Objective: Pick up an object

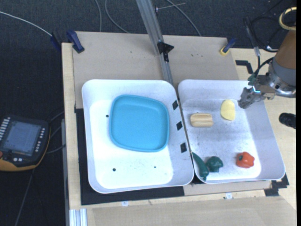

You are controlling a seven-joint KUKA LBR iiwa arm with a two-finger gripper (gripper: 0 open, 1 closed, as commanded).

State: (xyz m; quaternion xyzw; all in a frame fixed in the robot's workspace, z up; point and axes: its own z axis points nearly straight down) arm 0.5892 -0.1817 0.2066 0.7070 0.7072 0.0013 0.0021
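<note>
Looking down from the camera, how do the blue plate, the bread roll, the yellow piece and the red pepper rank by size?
1. Blue plate, by far the largest.
2. Bread roll.
3. Yellow piece and red pepper look about alike; I wouldn't rank them.

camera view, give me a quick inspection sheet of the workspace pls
surface: wooden bench bearing left bin and right bin
job's things: right bin holds yellow piece, bun, red pepper, green item
clutter: blue plate in left bin
grippers: gripper above right bin, near yellow piece, holding nothing seen
cables: loops on floor behind bench
surroundings: pendant at left, dark carpet
</note>
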